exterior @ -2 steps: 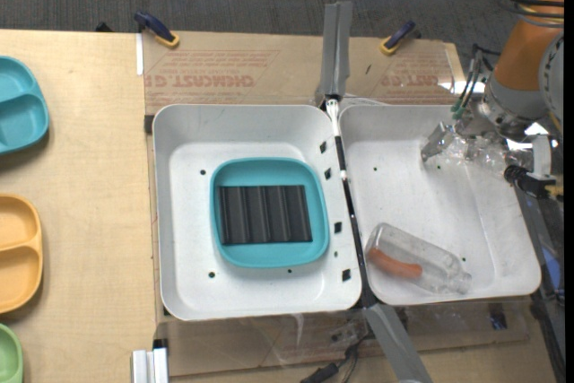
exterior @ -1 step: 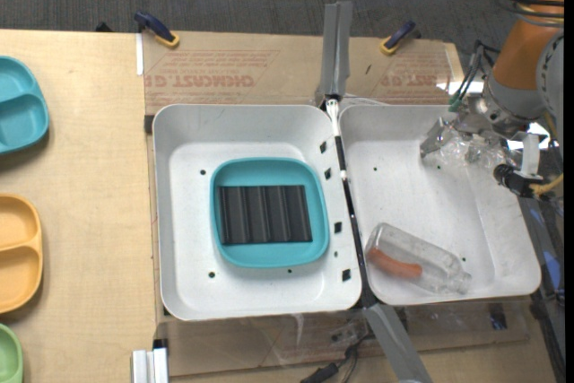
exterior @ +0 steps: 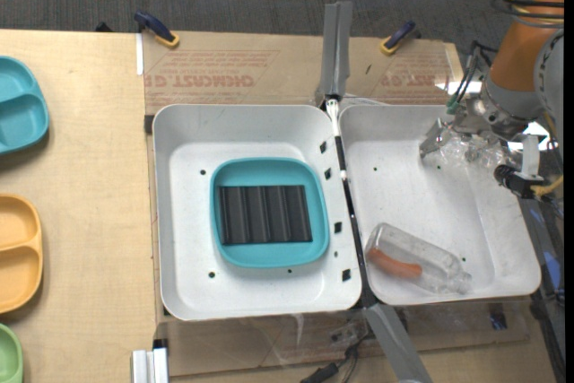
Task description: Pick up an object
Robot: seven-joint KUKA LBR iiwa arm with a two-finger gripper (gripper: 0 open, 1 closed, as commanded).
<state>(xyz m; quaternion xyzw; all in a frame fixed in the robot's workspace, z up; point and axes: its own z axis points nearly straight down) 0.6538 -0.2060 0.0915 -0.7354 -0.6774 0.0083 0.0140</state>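
The shallow white right-hand bin point(exterior: 502, 220) served as the landmark. Near its front edge lay a clear plastic bottle point(exterior: 419, 258) on its side, tilted, with an orange-red sausage-shaped piece point(exterior: 395, 265) seen at its lower left. Over the bin's rear right corner hung the grey arm with its orange band point(exterior: 525, 49), and below it the tool point(exterior: 459, 142) sat low over the white floor, well apart from the bottle; whether the tool was apart or together could not be told. Just left of this bin stood the second white bin point(exterior: 179, 193), holding a teal square tray with a dark ribbed insert point(exterior: 267, 213). Farther left on the bench point(exterior: 81, 193) lay teal point(exterior: 18, 114) and orange point(exterior: 18, 251) divided plates.
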